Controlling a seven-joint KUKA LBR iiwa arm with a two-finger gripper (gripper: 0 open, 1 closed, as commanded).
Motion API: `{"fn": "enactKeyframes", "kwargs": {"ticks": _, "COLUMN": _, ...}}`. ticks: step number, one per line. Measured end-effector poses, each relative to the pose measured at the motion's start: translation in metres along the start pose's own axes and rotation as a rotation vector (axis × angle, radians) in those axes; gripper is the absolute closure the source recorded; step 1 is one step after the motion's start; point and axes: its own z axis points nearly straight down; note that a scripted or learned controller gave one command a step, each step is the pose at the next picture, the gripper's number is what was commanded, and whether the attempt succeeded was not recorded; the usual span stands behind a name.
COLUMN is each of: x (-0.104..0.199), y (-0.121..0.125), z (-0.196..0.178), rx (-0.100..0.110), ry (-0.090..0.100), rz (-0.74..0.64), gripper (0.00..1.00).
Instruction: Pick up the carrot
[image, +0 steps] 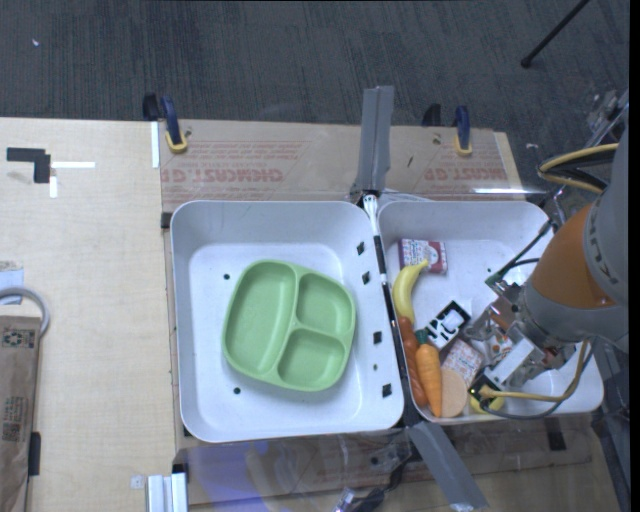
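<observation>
The carrot (428, 378) is orange and lies lengthwise at the front left of the right bin (470, 222), close to the wall between the two bins. My gripper (497, 350) hangs low over the right half of that bin, a short way right of the carrot, above a pale snack packet (464, 356). Nothing of the carrot is in the gripper. The arm's wrist and cables hide the bin's front right corner.
A yellow banana (405, 286) lies just behind the carrot, with a maroon box (426, 256) behind it and a black-and-white item (446, 322) beside it. A beige piece (453, 396) touches the carrot's right side. The left bin (200, 300) holds a green divided plate (290, 326).
</observation>
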Motion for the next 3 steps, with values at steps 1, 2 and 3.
{"fn": "enactKeyframes", "kwargs": {"ticks": 1, "x": 0.062, "y": -0.086, "z": -0.099, "rx": 0.002, "ry": -0.004, "rz": 0.013, "gripper": 0.0}}
{"fn": "enactKeyframes", "kwargs": {"ticks": 2, "x": 0.045, "y": -0.066, "z": -0.099, "rx": 0.001, "ry": -0.005, "rz": 0.472, "gripper": 0.0}}
{"fn": "enactKeyframes", "kwargs": {"ticks": 3, "x": 0.045, "y": -0.066, "z": -0.099, "rx": 0.001, "ry": -0.005, "rz": 0.473, "gripper": 0.0}}
